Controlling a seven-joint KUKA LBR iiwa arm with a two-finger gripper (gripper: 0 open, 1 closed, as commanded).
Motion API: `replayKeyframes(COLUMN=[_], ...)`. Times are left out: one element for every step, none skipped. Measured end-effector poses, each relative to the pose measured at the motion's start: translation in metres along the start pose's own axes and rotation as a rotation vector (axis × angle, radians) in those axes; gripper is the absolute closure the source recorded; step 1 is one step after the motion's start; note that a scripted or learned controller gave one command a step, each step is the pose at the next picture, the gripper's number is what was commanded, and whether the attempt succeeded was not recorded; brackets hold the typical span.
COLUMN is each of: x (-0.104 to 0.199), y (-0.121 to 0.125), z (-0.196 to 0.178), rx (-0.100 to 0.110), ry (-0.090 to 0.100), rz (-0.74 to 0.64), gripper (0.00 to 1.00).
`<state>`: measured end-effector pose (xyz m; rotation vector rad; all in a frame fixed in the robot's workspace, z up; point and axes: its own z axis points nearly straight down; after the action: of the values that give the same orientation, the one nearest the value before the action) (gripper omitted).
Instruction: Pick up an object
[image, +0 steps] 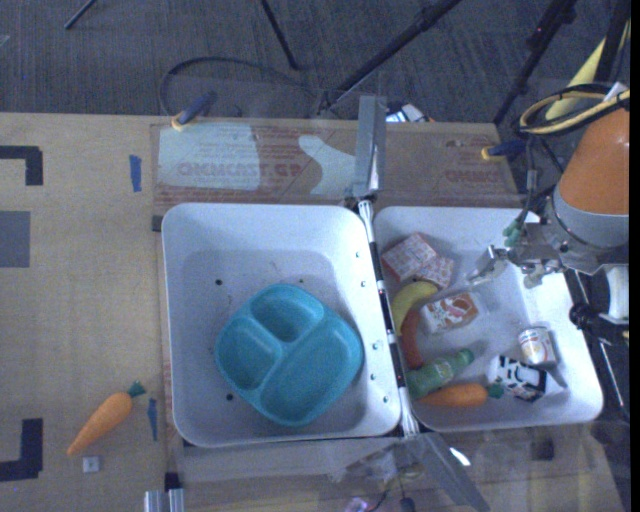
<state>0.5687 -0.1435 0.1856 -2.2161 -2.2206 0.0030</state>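
From the overhead camera, my claw (497, 262) hovers over the upper part of the right bin (585, 405), above the clutter; I cannot tell its state. Below it lie a banana (411, 296), carton (450, 311), green bottle (438, 372), carrot (455, 396) and can (536, 346).

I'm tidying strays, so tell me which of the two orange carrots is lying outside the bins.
The orange toy carrot with a green top, lying on the wooden bench left of the left white bin. The other orange carrot lies inside the right white bin.
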Motion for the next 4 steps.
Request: replayKeyframes(x=[0.013,0.012,0.032,0.049], y=[0.033,0.033,0.063,0.03], z=[0.097,0.088,0.051,0.005], rx=[-0.004,-0.003,-0.004,0.0], ry=[-0.001,0.0,-0.003,-0.001], rz=[-0.194,-0.189,-0.07,0.145], gripper=[0.0,1.0,1.0,1.0])
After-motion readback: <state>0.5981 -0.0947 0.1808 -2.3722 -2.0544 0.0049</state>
